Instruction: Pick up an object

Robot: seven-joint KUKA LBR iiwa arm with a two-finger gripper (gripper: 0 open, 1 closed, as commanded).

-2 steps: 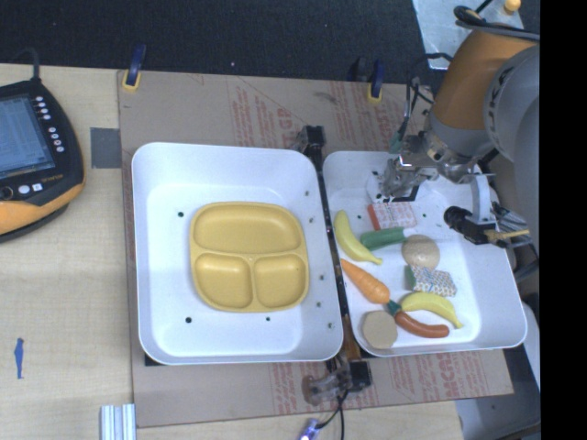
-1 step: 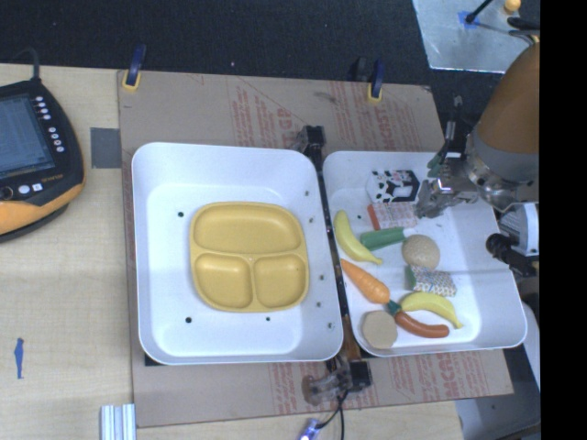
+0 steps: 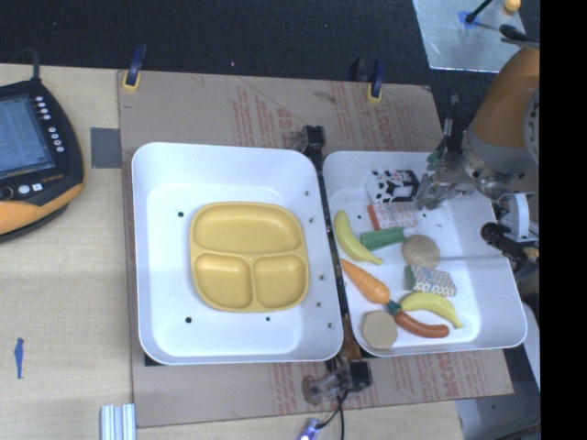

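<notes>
The right bin holds several toy foods. Among them are a black-and-white cow-patterned piece, a red-and-white packet, a green cucumber and a yellow banana. Further forward lie an orange carrot, a tan round piece, a patterned block, a second banana, a red sausage and a round biscuit. My gripper is low over the bin's back part, just right of the cow-patterned piece. I see nothing held in it.
The left bin carries a yellow divided plate. A handheld control pendant lies at the bench's far left. Clamps stand on the board's back edge. The arm's wrist hangs over the right bin's back right corner.
</notes>
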